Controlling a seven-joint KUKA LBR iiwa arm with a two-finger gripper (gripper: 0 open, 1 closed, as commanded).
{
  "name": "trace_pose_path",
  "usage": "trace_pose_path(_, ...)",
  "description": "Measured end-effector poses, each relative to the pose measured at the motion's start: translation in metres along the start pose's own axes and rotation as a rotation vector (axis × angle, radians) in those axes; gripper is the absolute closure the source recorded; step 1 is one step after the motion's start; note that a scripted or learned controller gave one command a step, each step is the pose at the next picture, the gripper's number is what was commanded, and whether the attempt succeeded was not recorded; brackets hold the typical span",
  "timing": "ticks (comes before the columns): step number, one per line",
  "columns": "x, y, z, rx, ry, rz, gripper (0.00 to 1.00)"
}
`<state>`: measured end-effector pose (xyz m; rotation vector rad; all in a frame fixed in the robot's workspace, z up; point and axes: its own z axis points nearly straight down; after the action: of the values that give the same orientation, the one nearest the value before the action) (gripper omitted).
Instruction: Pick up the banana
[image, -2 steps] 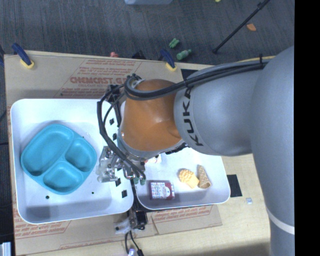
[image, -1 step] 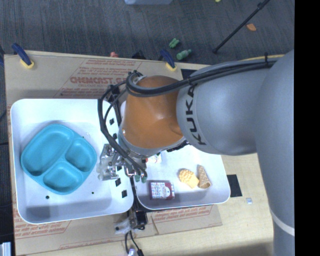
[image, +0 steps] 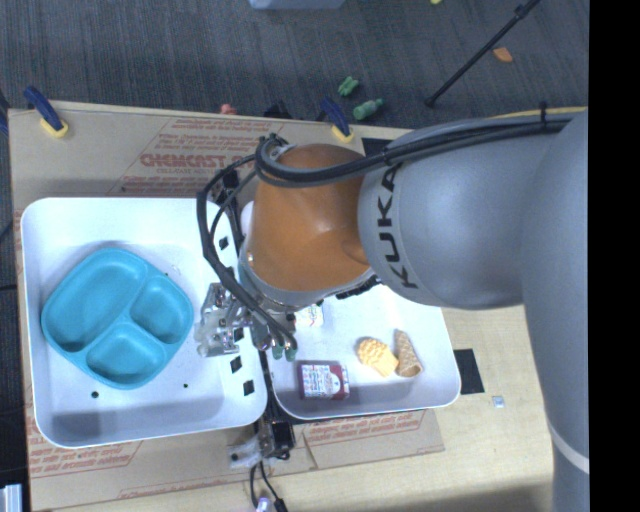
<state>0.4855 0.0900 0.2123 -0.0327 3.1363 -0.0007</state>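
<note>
My gripper (image: 222, 322) hangs low over the right side of the left bin (image: 120, 425), close to the wall shared by the two bins. Its metal body points down and left, with black cables looping above it. The arm's orange band (image: 300, 232) and grey wrist cover most of the right bin (image: 440, 385), hiding what lies beneath them. Nothing can be seen held in the gripper.
A blue divided plate (image: 115, 315) lies in the left bin's left half. At the right bin's front sit a dark red packet (image: 322, 380), a yellow waffle-like piece (image: 373, 353) and a tan cone-shaped piece (image: 406, 354). Blue clamps (image: 47, 112) hold the cardboard underlay.
</note>
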Motion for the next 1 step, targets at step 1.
trace_pose_path(1,-0.059,0.059,0.022,0.0,0.005,0.004,1.0)
